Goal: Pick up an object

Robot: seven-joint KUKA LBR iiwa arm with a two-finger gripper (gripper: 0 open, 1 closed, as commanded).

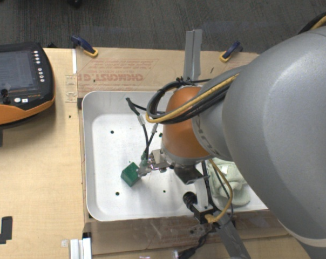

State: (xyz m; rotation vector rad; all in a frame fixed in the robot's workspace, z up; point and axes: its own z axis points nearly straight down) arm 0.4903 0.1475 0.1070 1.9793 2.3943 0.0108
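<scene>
A small green block (pixel 130 174) lies on the floor of the left white bin (pixel 106 144), toward its front middle. My gripper (pixel 150 165) hangs low over the bin floor, right beside the block's right edge and seemingly touching it. The orange wrist band (pixel 182 128) and the big grey arm (pixel 276 128) stand above and to the right, hiding most of the right bin.
A pale crumpled cloth-like item (pixel 234 184) shows under the arm at the right. A teach pendant (pixel 17 85) rests on the bench at the far left. Cardboard (pixel 120 72) and two clamps (pixel 85 46) (pixel 230 50) sit behind the bins. Black cables (pixel 203 198) dangle near the front rim.
</scene>
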